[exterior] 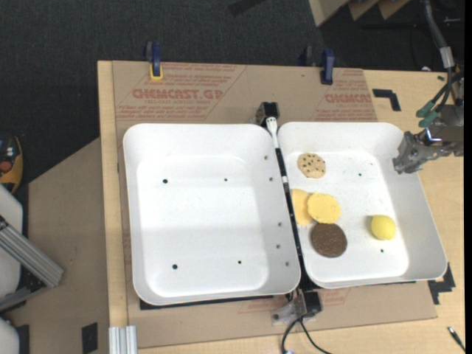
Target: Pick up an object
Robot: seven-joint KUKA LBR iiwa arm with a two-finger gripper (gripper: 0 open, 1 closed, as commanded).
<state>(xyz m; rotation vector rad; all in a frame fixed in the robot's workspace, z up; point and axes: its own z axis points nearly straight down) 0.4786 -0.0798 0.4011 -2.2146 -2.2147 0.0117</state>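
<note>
Two shallow white bins sat side by side on a brown cardboard-covered bench (221, 87), pinned at the far edge by two blue clamps, presumably so nothing would slide while the arm worked. The left bin (140, 198) lay at nine o'clock from the seam, and the right bin (420, 234) carried everything worth picking. In it a chocolate-chip cookie (312, 165) rested toward twelve o'clock, well apart from the rest; a round yellow disc (324, 208) lay near the middle, overlapping a flatter yellow piece (298, 205) at its nine o'clock, tight against the dividing rim; a dark brown cookie (328, 240) touched the disc at six o'clock; and a small yellow ball (a toy lemon, perhaps) (382, 227) sat alone toward four o'clock. The gripper (410, 155) hung over the right bin's rim at about two o'clock, clear of every object and holding nothing; how wide it stood could not be told from this slant. Judging by that spot, no pick had begun. The ball and the chip cookie looked the easier targets, since each had free space around it, while the overlapping pieces could shift together.
</note>
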